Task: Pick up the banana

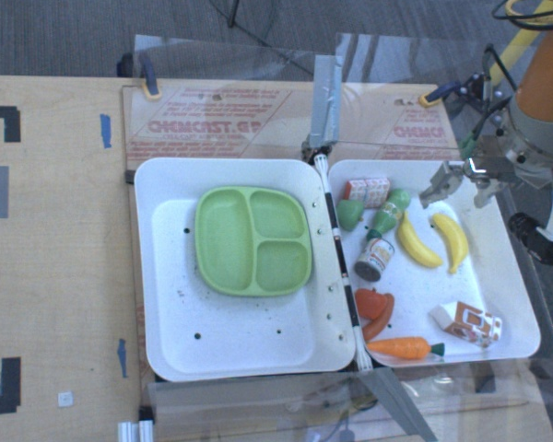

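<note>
Bananas, two of them, lie in the right bin (521, 334) near its far right part: one banana (451, 238) curves down along the right, and the other banana (417, 243) lies just left of it, slanting toward the bin's middle. The two are close side by side but not clearly touching.

The hand (463, 185) hangs just above the upper ends of the bananas, at the far edge of the right bin. Its two fingers are spread apart, one pointing down to the left and the other down to the right, with nothing between them. The grey arm (533, 150) with its orange band reaches in from the right.

Left of the bananas a green bottle (385, 217) lies tilted, and a small can (373, 259) rests just below it. A red and white box (366, 190) sits near the bin's far left corner, with a green round item (350, 214) just beneath it. A red pepper (375, 307) lies lower on the left side, and a carrot (402, 346) lies along the near edge. A small orange and white carton (467, 323) sits in the near right corner.

The left bin (166, 284) holds a green divided plate (253, 240) with three compartments. Both bins stand on the table (46, 247).
</note>
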`<state>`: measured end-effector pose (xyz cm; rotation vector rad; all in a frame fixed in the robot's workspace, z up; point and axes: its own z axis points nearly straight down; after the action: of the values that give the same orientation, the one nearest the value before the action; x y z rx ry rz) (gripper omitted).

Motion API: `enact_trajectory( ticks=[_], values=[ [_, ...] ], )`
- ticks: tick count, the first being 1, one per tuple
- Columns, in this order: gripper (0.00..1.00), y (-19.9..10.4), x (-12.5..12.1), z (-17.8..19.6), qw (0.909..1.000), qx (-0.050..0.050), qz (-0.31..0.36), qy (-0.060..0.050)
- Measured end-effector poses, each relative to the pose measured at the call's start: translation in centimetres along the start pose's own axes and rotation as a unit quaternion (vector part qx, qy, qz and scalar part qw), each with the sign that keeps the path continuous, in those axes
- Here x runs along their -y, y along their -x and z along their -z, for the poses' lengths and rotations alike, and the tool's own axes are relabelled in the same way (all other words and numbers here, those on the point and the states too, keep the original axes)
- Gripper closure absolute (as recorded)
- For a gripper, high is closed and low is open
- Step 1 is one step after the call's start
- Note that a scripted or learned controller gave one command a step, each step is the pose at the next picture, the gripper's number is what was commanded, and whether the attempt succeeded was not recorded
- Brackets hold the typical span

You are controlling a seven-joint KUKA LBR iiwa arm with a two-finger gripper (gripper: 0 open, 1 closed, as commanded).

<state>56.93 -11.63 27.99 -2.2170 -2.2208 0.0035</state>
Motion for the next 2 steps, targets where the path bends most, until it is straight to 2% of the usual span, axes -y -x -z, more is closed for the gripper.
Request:
enact_trajectory(
  ticks=[1, 2],
  values=[
    [0.00, 8.9, 0.8, -8.9, 0.9993, 0.000, -0.036, 0.001],
    [0.00, 9.0, -2.7, -18.5, 0.9996, 0.000, 0.028, 0.001]
  ],
)
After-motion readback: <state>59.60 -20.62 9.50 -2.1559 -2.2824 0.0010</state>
